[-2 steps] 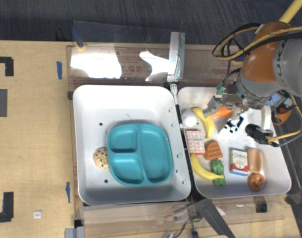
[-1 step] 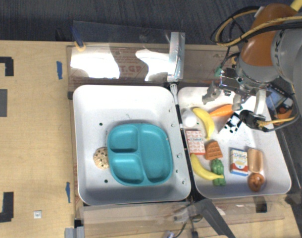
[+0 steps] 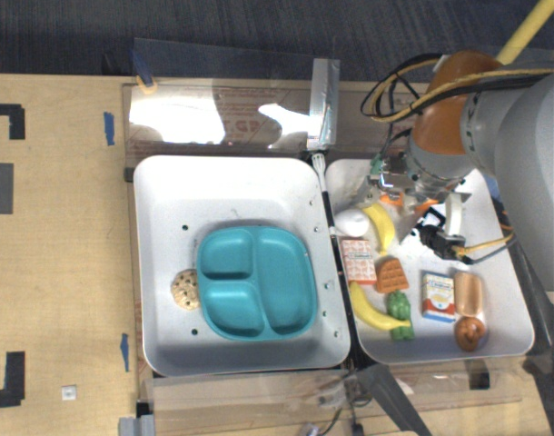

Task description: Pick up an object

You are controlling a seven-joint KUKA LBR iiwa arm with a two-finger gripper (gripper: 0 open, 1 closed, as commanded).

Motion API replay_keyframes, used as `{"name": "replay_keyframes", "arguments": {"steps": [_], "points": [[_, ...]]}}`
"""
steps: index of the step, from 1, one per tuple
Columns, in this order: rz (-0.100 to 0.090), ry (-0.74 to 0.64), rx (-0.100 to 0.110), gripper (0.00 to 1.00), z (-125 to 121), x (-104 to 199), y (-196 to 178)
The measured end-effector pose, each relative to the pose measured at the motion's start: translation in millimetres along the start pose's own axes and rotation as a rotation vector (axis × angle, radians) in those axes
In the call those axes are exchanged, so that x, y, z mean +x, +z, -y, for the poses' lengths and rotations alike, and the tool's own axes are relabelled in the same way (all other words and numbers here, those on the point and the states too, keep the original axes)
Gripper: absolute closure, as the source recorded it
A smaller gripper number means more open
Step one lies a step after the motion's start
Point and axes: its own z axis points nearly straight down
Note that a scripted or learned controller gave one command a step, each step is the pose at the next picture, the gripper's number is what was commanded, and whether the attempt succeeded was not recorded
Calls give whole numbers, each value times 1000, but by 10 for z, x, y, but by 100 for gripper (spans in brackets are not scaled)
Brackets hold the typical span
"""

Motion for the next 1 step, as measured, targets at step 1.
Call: {"name": "replay_keyframes", "arguments": {"steps": [1], "points": [[0, -1, -3, 100, -9, 7, -110]]}}
